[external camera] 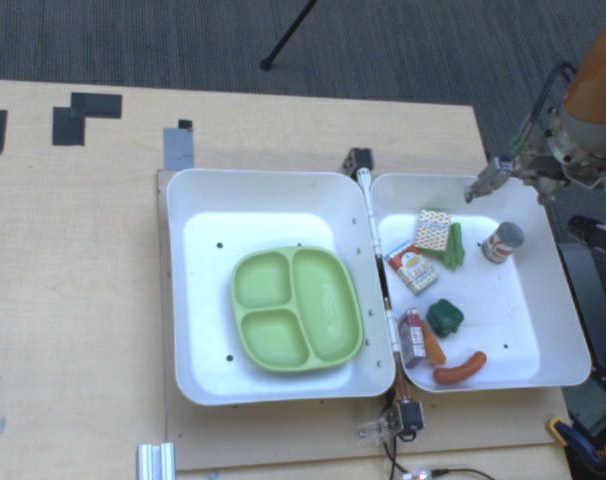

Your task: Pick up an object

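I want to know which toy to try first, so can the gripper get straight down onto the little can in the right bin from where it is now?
Probably yes. The can lies apart from the other toys near the right bin's far right side, nothing over it, and the gripper hangs just beyond that corner. The nearby bin wall could crowd one finger.

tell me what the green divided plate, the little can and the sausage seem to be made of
Pale green three-compartment plate: probably moulded plastic, smooth with a soft sheen and rounded walls. Small grey-topped can: possibly metal, or a plastic toy, judging by the dull grey lid and red-and-white label. Reddish-orange curved sausage: likely toy plastic or rubber, uniform in colour and slightly glossy.
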